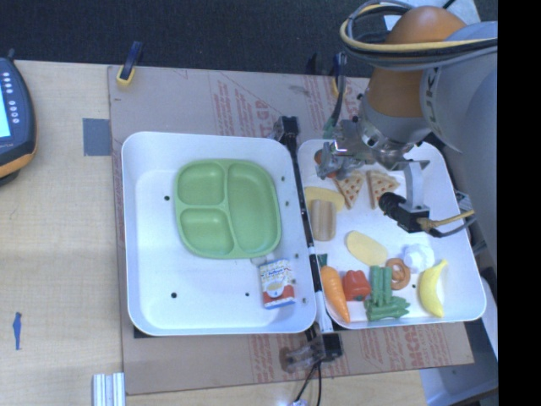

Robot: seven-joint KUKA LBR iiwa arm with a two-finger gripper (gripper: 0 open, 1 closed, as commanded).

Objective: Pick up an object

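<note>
Counter (59, 227) carries cardboard (211, 100) with faint red print, unreadable. Left bin (144, 303): green divided plate (226, 207); small carton (276, 282) at five o'clock, label illegible. Right bin (470, 265): toy foods, banana (433, 288) at five o'clock. Jaws (338, 161) at eleven o'clock; state cannot be determined.

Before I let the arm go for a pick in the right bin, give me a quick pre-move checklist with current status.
1. End effector over the right bin, at its far end: ok.
2. Pickable item beneath it: ok, the toast triangles lie close by.
3. Item already between the fingers: cannot tell, the wrist hides them.
4. Near-end items clear of the arm: ok, the carrot, green beans and banana lie apart from it.
5. Left bin contents undisturbed: ok, the green divided plate lies flat and the small carton sits by the bin's near right corner.
</note>
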